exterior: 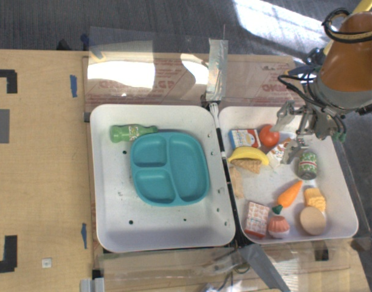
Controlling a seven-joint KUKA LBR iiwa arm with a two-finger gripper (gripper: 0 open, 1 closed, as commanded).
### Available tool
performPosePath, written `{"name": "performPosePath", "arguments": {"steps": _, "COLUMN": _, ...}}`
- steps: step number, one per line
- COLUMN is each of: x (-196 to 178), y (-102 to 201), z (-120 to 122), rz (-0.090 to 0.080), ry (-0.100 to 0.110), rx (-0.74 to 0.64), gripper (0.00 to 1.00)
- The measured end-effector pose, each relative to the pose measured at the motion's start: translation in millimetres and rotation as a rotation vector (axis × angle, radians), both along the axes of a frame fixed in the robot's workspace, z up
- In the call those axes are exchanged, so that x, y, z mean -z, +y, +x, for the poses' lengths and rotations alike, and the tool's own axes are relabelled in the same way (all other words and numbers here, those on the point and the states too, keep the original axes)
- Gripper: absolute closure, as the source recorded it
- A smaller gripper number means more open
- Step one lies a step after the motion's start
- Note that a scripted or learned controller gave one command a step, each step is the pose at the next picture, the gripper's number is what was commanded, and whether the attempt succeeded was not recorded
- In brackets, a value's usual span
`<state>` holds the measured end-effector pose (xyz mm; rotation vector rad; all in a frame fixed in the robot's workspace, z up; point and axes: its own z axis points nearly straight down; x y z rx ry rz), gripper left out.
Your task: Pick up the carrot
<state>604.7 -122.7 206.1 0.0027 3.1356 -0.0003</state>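
along the near edge of the right bin (350,224), low in the frame's right half, lie a small red and white box (256,219), a strawberry (278,225) and a smooth pale egg (313,220). just behind the egg sits a bumpy yellow piece of corn (314,198). the carrot (288,195) lies in the lower middle of this bin, between the box and the corn; its long axis runs on a slant, green stub toward the lower left by the strawberry, orange body pointing to the upper right. farther up come a banana (248,156) on a tan slice of bread (251,166), a green can (307,164), a blue and white carton (243,139) and a round red tomato (269,136). the left bin (107,224), mid-frame, holds a teal three-part plastic tray (171,166) and, behind it, a green bottle (132,132) lying on its side. the pincer (293,155) hangs over the right bin's upper part, well above the carrot in the frame; i cannot tell whether it is open or closed. both bins rest on a tan tabletop (34,181).
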Motion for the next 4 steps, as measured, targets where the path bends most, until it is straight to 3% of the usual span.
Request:
{"name": "performPosePath", "arguments": {"steps": 1, "x": 62, "y": -17, "z": -51, "rz": 0.002, "ry": 0.006, "rx": 0.172, "gripper": 0.00}}
{"name": "performPosePath", "arguments": {"steps": 2, "x": 111, "y": -43, "z": -82, "rz": 0.001, "ry": -0.003, "rx": 0.254, "gripper": 0.00}}
{"name": "performPosePath", "arguments": {"steps": 3, "x": 101, "y": -42, "z": -81, "rz": 0.000, "ry": -0.008, "rx": 0.252, "gripper": 1.00}}
{"name": "performPosePath", "arguments": {"steps": 4, "x": 102, "y": -42, "z": -81, "rz": 0.000, "ry": -0.006, "rx": 0.252, "gripper": 0.00}}
